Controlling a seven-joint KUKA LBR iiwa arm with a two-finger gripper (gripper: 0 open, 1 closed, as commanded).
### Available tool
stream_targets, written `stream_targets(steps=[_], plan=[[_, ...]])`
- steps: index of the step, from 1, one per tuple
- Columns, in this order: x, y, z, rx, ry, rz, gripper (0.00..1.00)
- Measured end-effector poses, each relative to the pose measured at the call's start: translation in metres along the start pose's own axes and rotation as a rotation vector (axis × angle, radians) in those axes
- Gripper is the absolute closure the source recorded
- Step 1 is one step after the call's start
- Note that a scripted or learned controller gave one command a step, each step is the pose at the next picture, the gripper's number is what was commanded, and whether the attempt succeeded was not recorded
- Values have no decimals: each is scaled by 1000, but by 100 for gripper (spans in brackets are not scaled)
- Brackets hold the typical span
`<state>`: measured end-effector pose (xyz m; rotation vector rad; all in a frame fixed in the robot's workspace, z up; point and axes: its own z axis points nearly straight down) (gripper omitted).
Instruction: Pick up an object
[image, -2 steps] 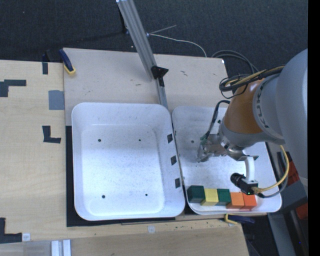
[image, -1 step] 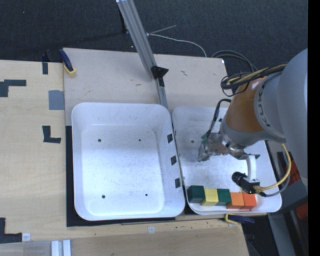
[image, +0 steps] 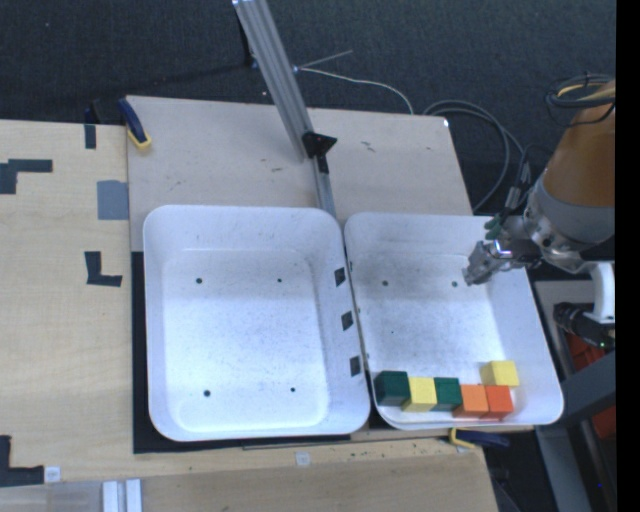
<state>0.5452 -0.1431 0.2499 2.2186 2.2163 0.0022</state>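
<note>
Several small blocks lie along the near edge of the right bin (image: 430, 300): a dark green block (image: 392, 386), a yellow block (image: 422, 392), a second green block (image: 446, 392), an orange block (image: 473, 399), a red-orange block (image: 498, 400) and another yellow block (image: 500, 374) just behind them. My gripper (image: 480, 266) hangs over the right side of this bin, well behind the blocks and apart from them. Nothing shows between its fingers.
The left bin (image: 245, 320) sits beside the right one, with a row of dark clips (image: 347, 320) along the shared rims. A slanted metal rail (image: 285, 85) rises behind the bins. Cables (image: 490, 125) run at the back right.
</note>
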Motion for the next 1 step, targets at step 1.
stream_targets(steps=[1], plan=[[23, -58, -42, 2, 3, -3, 100]])
